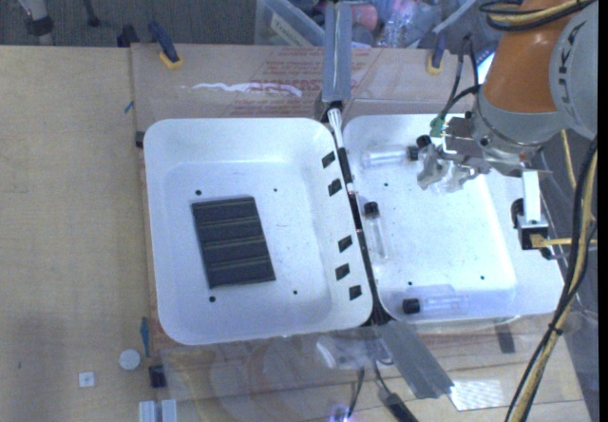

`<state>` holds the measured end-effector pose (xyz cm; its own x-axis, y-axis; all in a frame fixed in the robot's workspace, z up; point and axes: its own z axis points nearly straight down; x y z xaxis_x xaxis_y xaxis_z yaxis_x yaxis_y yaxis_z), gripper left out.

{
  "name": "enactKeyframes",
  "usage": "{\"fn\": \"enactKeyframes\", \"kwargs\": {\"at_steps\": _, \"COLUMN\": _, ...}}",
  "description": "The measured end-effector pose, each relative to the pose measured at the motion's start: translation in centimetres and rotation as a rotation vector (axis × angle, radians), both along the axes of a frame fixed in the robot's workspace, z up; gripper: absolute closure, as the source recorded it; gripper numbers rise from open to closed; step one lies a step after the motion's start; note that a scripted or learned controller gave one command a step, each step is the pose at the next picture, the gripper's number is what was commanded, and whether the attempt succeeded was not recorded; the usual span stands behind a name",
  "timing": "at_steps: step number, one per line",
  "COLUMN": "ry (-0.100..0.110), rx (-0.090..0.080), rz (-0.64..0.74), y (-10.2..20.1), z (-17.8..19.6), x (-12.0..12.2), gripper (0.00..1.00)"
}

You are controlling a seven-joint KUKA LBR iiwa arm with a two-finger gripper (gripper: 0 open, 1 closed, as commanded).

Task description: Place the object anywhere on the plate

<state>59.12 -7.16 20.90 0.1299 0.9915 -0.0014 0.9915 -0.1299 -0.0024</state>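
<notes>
The gripper (439, 171) hangs low inside the right bin (494, 220), likely reaching for one of the clear tubes (383, 157) there; whether its jaws are open I cannot tell. Left of that bin, the dark ridged plate (233, 241) waits in the left bin (180, 154).

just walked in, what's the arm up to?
The arm's gripper is over the top of the right bin, beside a clear tube. Two more clear, black-capped tubes lie there, one by the divider and one near the front wall. The dark ridged plate sits in the left bin with nothing on it yet.
</notes>
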Motion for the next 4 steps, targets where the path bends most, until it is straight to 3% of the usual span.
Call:
{"fn": "enactKeyframes", "kwargs": {"at_steps": 1, "ry": -0.003, "rx": 0.001, "rz": -0.064, "y": 11.2, "z": -2.5, "x": 3.9, "gripper": 1.0}}
{"fn": "enactKeyframes", "kwargs": {"at_steps": 2, "ry": -0.001, "rx": 0.0, "rz": -0.042, "y": 18.5, "z": 0.1, "x": 5.5, "gripper": 1.0}}
{"fn": "enactKeyframes", "kwargs": {"at_steps": 3, "ry": -0.002, "rx": 0.0, "rz": -0.023, "y": 26.0, "z": -0.1, "x": 7.5, "gripper": 1.0}}
{"fn": "enactKeyframes", "kwargs": {"at_steps": 4, "ry": -0.005, "rx": 0.001, "rz": 0.209, "y": 29.7, "z": 0.4, "x": 7.5, "gripper": 1.0}}
